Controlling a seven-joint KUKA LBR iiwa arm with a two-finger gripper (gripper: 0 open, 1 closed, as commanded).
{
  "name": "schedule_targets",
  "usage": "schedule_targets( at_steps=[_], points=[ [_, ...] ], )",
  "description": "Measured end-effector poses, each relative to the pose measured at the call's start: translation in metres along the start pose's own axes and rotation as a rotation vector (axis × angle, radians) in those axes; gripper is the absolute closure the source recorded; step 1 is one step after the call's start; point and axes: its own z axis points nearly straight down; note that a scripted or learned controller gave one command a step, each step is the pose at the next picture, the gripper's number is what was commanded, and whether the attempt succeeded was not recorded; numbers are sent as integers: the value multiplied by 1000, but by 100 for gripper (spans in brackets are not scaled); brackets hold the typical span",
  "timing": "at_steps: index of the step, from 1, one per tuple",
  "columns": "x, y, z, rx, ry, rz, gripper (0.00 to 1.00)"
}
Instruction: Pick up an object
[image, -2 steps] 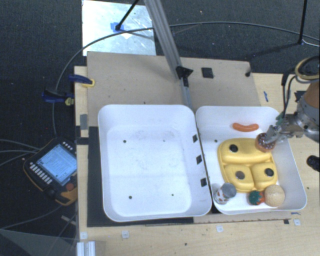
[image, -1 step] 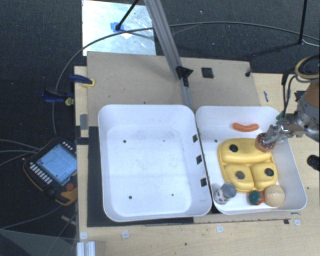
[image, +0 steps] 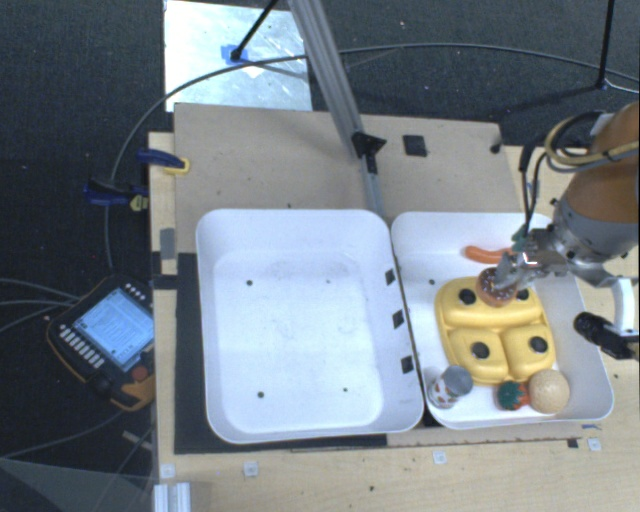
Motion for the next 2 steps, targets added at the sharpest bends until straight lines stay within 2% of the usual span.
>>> schedule_targets(
  at_steps=[1,2],
  points=[
    [50,11,3,-1,1,-1,100],
    [97,12,4,0,1,0,100]
  ],
)
